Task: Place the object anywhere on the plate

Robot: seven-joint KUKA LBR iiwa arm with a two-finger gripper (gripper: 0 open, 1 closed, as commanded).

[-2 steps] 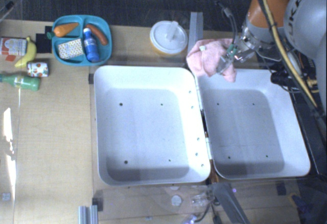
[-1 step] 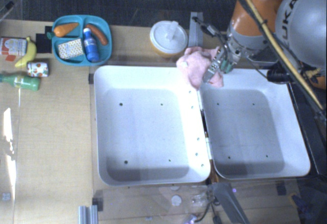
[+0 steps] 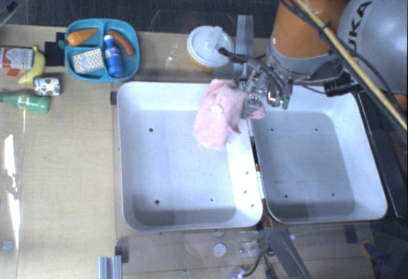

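Cloth: a pink cloth [image 3: 218,114] hangs crumpled at the far right corner of the left bin [image 3: 159,207], over the wall shared with the right bin [image 3: 357,207].
Gripper: the gripper [image 3: 254,100] sits at the cloth's upper right edge; cloth seems bunched between closed fingers, though the tips are hidden in the fabric.
Plate: a blue divided plate [image 3: 132,39] stands well apart on the bench [image 3: 64,176], already carrying toy food.
Risk: the hold looks to be on an edge only, so the cloth may slip free, or drag on the bin wall during the long carry.
Axis: long axis runs from upper right down to lower left, the free end pointing into the left bin.
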